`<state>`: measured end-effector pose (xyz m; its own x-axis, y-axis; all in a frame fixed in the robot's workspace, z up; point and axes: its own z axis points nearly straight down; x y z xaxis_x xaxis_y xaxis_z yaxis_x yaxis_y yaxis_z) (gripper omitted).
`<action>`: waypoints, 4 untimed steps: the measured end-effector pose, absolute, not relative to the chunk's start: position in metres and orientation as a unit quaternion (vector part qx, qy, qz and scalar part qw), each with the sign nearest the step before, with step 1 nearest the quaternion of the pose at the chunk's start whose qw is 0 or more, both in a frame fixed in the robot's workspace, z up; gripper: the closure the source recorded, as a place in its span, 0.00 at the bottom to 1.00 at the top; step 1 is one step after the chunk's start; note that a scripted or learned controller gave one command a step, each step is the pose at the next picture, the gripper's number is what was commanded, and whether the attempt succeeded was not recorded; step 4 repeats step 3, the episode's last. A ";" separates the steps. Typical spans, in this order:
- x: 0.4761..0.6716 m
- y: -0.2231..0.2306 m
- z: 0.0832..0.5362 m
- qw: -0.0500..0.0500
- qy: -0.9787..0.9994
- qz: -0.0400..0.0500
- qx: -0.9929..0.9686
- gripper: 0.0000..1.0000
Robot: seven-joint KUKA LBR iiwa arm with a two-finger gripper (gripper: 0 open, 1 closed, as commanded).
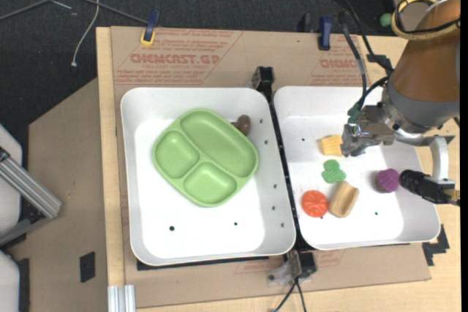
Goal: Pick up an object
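Observation:
In the right bin point(409, 230) lie a yellow wedge point(330, 146), a green leafy piece point(333, 172), a red-orange round fruit point(315, 203), a tan cylinder point(343, 199) and a purple piece point(387, 180). My gripper point(353, 142) hangs low over the bin's upper middle, just right of the yellow wedge and close to touching it. The grey wrist and orange band point(431, 62) rise behind it on the right. Nothing visibly sits in the gripper.
The left bin point(146, 215) holds a green divided plate point(206, 156) with a small brown object point(243, 125) at its upper right rim. A black fixture point(428, 186) sticks in over the right bin's right edge. Cables run at the back.

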<state>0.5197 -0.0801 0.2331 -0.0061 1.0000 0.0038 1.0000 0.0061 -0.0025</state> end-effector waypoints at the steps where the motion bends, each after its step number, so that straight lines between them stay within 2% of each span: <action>1: 0.532 -0.028 0.240 0.000 -0.709 -0.002 -0.705 1.00; 3: 0.544 0.078 0.226 0.001 -0.709 -0.001 -0.705 1.00; 4: 0.544 0.078 0.226 0.001 -0.709 -0.001 -0.705 1.00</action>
